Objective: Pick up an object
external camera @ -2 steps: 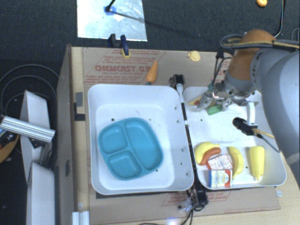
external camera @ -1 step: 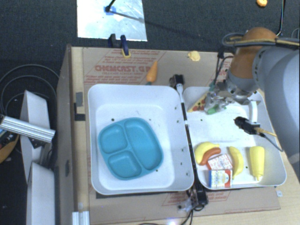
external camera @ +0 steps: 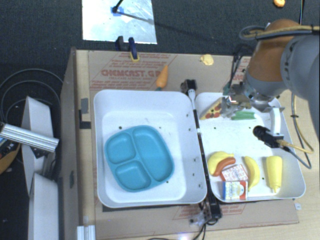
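Note:
My gripper hangs low over the far end of the right bin. A pizza slice lies just to its left, and a green piece lies just to its right. I see nothing held in the gripper. Nearer the front of this bin lie a yellow banana with a red sausage across it, a second banana, a yellow corn-like piece and a small red and white carton beside a blue and white one.
The left bin holds a blue divided plate. An orange carrot and a small yellow piece lie on the cardboard behind the bins. A black divider runs between the two bins.

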Controlling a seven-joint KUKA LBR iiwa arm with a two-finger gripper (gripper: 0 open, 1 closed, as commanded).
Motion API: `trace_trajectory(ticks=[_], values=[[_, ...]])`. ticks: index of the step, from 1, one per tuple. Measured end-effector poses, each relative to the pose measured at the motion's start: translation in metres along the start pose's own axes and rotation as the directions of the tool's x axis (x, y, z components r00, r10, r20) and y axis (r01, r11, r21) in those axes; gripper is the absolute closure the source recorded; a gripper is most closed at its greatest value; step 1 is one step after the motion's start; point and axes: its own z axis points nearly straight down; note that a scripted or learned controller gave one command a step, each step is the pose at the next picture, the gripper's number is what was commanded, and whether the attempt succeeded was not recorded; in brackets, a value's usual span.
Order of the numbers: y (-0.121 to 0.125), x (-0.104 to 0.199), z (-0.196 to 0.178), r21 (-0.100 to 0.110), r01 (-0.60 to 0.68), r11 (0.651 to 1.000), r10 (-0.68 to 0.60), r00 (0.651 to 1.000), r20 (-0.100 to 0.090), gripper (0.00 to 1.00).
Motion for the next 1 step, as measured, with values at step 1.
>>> trace_trajectory(ticks=[1], values=[[-0.0318, -0.0395, 0.0231, 0.0, -0.007, 1.0, 0.007, 1.0, 0.003, 1.0]])
